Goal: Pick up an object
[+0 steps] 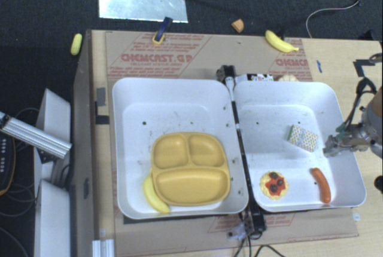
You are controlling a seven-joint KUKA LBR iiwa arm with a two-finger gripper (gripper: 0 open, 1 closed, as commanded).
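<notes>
The right bin (281, 100) holds a small patterned packet (303, 137) near its middle right. A round toy pizza (274, 184) lies near that bin's front edge, and an orange-red sausage (321, 184) sits in its front right corner. In the left bin (137, 100) a yellow divided plate (190, 167) lies flat, with a yellow banana (153, 195) against its front left side. My gripper (336, 147) hangs low over the right bin's right wall, just right of the packet and above the sausage. Nothing shows in its grasp.
On the cardboard behind the bins lie a second banana (280, 40), a small orange piece (238, 25) and a blue-and-yellow tool (160, 31). A small yellow object (76, 43) lies on the floor just off the bench's left edge. A metal rail (36, 133) juts in at left.
</notes>
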